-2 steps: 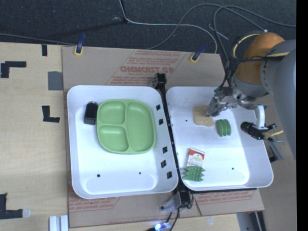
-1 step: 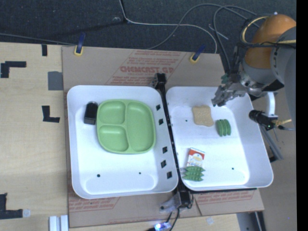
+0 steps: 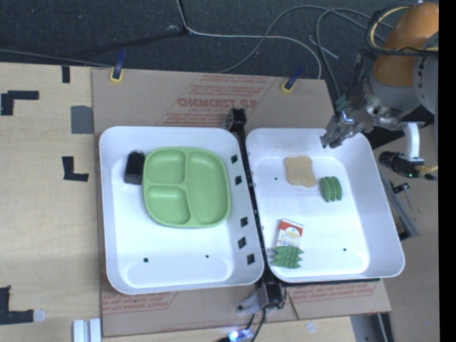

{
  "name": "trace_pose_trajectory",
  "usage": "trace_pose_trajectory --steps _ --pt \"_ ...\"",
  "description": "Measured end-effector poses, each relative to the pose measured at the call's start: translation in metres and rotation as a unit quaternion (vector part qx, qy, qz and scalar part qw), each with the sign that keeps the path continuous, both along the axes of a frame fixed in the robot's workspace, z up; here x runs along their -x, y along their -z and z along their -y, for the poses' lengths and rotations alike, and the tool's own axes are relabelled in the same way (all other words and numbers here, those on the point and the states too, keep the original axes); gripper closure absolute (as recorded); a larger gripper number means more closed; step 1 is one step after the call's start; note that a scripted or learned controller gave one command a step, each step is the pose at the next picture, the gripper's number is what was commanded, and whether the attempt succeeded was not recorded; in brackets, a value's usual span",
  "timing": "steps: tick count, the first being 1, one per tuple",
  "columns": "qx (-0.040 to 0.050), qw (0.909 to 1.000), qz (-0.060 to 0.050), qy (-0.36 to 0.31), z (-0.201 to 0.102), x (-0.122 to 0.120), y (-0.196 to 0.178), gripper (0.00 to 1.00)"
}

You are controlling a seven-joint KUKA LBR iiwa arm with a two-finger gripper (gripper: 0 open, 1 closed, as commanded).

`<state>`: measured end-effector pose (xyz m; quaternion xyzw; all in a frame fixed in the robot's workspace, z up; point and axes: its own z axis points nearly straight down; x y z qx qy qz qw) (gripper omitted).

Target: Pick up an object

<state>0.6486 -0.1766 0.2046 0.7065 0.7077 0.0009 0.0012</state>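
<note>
- Green pea pods (image 3: 286, 256), near edge of the right bin (image 3: 370, 212): a small bunch lying flat, touching the packet just behind it.
- Small packet (image 3: 288, 231), white with an orange-red top: some printing on its face, too small to read.
- Left bin (image 3: 114, 212): holds a green divided plate (image 3: 187, 187) with three compartments, nothing in them; a small black block (image 3: 134, 167) lies just beside the plate's left rim.
- Green ridged piece (image 3: 330, 189), right bin, middle: lies apart from the packet, near the tan slab.
- Tan slab (image 3: 300, 171), bread-like, right bin: flat on the bin floor, just left of the green ridged piece. Probably the nearest candidate for pickup.
- Gripper (image 3: 333, 138), far right corner of the right bin: hangs over the bin's rim, well short of every object. Nothing sits between the fingers; how far apart they stand cannot be told from this angle.
- Cardboard sheet (image 3: 206, 98) on the surface, beneath both bins: red print reads partly "CHEMCAST", the rest unclear.
- Task status, as judged: no object lifted; all four right-bin items rest in place. Approach, descent, grasp and lift all remain.
</note>
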Motion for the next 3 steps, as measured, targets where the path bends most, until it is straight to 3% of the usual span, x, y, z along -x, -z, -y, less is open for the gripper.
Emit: trace_pose_trajectory --steps 1,3 --pt "-0.0002 1.0 -0.001 0.0 0.0 -0.001 -0.026 1.0" --pt "-0.0006 1.0 -0.003 -0.001 -0.105 0.034 -0.021 1.0"
